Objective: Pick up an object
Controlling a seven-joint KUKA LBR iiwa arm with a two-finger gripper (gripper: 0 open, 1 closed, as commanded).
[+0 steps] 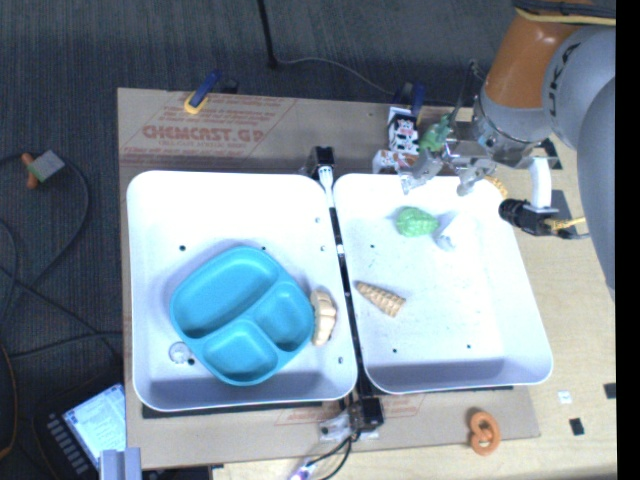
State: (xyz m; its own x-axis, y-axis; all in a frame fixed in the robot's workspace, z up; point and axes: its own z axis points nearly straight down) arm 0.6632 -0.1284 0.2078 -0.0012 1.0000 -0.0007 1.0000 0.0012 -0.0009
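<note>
The gripper (441,176) is hanging over the far edge of the right bin (500,353), fingers spread and grasping nothing. A green toy (415,221) is lying just below it in that bin, with a cone (381,297) nearer the middle. The left bin (150,198) is holding a blue tray (241,313) and a croissant (324,315).
</note>
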